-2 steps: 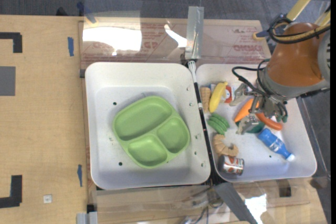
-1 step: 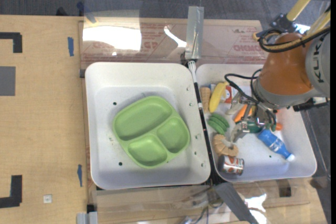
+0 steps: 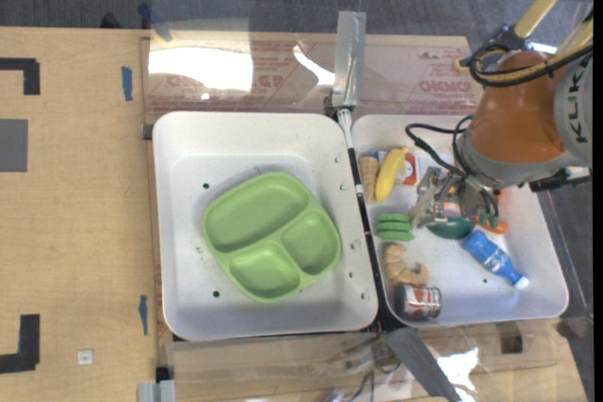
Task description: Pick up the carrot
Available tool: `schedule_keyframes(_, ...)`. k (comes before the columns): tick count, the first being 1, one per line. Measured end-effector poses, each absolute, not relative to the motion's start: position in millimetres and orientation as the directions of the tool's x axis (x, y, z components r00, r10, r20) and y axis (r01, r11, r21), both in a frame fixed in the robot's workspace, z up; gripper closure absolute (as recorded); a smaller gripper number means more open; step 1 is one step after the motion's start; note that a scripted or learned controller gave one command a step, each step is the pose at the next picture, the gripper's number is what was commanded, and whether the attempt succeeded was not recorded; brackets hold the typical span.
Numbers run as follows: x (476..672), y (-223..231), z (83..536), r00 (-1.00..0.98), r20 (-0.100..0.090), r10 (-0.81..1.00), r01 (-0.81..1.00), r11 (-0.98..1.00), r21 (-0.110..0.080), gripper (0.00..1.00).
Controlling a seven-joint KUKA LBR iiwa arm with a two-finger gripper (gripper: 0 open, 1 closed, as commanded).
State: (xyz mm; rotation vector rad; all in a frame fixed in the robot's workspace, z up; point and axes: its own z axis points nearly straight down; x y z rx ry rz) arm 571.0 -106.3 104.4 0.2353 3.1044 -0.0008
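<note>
- Your gripper [image 3: 439, 202] hangs low over the right bin [image 3: 542, 297], in the middle of the toys there.
- You cannot tell if the gripper is open or closed. The arm's big orange band [image 3: 513, 122] sits right above it, and the metal parts blur together.
- Nothing can be seen held in the gripper.
- The carrot [image 3: 493, 222] looks like the small orange piece just to the right of the gripper, on the arm's own side. Part of it is tucked under the wrist.
- So little of the carrot shows that you cannot tell which way its long side points.
- A dark green toy [image 3: 452, 227] lies just below the gripper, between it and the blue bottle [image 3: 496, 260]. It is very near the carrot.
- The banana [image 3: 387, 172] lies on the other side of the gripper, to the left, so it is out of the way.
- For the next move, you probably need to slide the gripper a little to the right, toward the arm, before going down. If you go straight down, you may grab the green toy instead.
</note>
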Motion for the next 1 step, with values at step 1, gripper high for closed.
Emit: schedule_keyframes(1, 572.5, -105.7, 114.7, -0.988, -0.034, 0.149, 0.149, 0.989, 0.002, 1.0)
